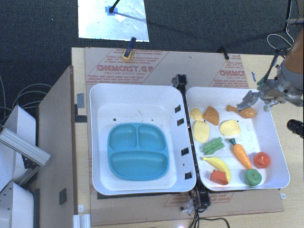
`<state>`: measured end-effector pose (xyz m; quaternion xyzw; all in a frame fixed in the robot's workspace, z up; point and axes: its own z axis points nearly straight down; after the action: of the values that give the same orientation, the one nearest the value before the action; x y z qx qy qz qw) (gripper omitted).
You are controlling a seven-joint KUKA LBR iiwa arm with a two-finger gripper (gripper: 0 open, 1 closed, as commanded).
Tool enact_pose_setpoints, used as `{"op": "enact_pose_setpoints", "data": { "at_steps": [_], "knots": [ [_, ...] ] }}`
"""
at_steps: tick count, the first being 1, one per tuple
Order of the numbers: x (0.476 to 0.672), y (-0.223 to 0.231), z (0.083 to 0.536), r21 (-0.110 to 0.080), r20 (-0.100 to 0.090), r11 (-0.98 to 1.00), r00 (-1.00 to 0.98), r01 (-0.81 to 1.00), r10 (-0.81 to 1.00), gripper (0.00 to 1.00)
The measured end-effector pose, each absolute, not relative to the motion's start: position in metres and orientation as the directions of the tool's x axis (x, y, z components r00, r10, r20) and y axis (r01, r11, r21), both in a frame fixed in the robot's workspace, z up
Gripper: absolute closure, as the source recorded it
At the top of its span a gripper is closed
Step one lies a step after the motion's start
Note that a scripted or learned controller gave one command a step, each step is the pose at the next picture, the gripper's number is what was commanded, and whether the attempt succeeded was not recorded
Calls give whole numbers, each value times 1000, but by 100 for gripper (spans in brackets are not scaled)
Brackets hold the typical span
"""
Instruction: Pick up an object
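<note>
**Speaker 1:** Two shallow white bins sit side by side on the counter [156, 63], and we look down on them at a slant. What do we find in the left bin [99, 96]?

**Speaker 2:** We find a blue divided tray [138, 151] lying flat in its middle, with three compartments.

**Speaker 1:** And the right bin [278, 141]?

**Speaker 2:** We count a scatter of toy food. Near the divider lie a small yellow piece [196, 114], a brown bread-like piece [212, 115] just beside it, and a pale yellow pear shape [201, 131] below them. A yellow lemon [230, 127] sits near the centre. Below come green beans [213, 145], an orange carrot [241, 155] lying at a slant, a banana [217, 165] touching a red piece [218, 177], a green round fruit [253, 176] and a red tomato [261, 160].

**Speaker 1:** Where is the arm?

**Speaker 2:** We see the grey arm [292, 77] reaching in from the right, with its orange band at the upper right edge. Its end effector [250, 100] is over the bin's upper right corner, just above an orange-brown piece [243, 111] lying against the back of the bin.

**Speaker 1:** Is it gripping that piece?

**Speaker 2:** We cannot tell how far the end effector is parted, and we see nothing clearly caught in it. The orange-brown piece appears to rest on the bin floor.
</note>
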<state>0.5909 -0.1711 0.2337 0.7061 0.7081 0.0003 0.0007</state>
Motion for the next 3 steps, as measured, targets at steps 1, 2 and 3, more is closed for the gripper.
{"op": "enact_pose_setpoints", "data": {
  "at_steps": [1,2,3],
  "knots": [
    [573,-189,81,-5,1,0,0,1000,1000,0],
    [576,-189,99,4,-1,2,-2,1000,1000,100],
    [576,-189,99,5,-1,2,-2,1000,1000,0]
  ]
}}
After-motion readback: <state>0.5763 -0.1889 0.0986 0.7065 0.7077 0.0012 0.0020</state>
